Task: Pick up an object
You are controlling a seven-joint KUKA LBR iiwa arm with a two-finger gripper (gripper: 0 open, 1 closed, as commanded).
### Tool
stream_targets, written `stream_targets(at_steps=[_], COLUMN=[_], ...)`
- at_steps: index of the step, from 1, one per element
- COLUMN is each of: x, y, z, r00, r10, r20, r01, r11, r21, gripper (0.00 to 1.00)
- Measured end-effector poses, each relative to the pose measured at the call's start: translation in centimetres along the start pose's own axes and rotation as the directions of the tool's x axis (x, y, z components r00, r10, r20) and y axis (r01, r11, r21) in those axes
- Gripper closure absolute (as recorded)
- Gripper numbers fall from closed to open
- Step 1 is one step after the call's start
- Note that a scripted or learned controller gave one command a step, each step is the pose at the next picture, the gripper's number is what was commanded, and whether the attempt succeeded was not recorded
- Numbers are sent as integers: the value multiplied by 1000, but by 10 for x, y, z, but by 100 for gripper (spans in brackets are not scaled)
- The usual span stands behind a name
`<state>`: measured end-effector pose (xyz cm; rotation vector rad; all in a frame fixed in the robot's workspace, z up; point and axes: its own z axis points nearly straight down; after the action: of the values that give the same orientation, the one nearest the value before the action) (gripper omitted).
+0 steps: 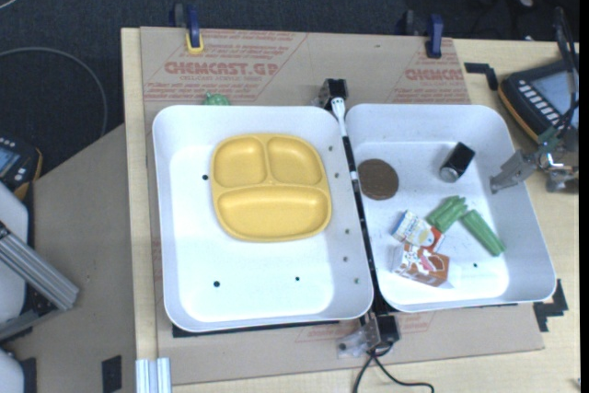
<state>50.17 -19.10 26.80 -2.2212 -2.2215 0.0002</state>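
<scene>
Gripper (509, 172) is sitting at the right rim of the right bin (525, 225), grey metal fingers (515, 168) pointing left over the bin edge. Whether those fingers are apart or together cannot be told at this angle; nothing is showing between them, and they are touching none of the objects.

Right bin is holding five things. Small black cylinder (456, 161) is lying nearest the gripper, up toward the far wall, clear of the fingers. Brown round disc (377, 179) is resting flat near the bin's left wall. Two green pods (465, 221) are lying crossed near the middle, one angled toward the lower right. Crumpled snack packet (419, 251), white and red, is lying just beside the pods, toward the front.

Left bin (184, 244) is carrying a yellow divided plate (271, 189), three compartments, sitting flat toward the far half.
</scene>
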Motion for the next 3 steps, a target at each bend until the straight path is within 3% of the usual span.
stream_targets(at_steps=[1,2,3], x=[-25,99,99], y=[-27,2,-13], z=[143,183,180], r00=[1000,1000,1000], r10=[5,-8,0], r20=[-5,-1,-2], r01=[-5,8,0], r11=[1000,1000,1000], r21=[13,-3,-5], gripper=[0,0,0])
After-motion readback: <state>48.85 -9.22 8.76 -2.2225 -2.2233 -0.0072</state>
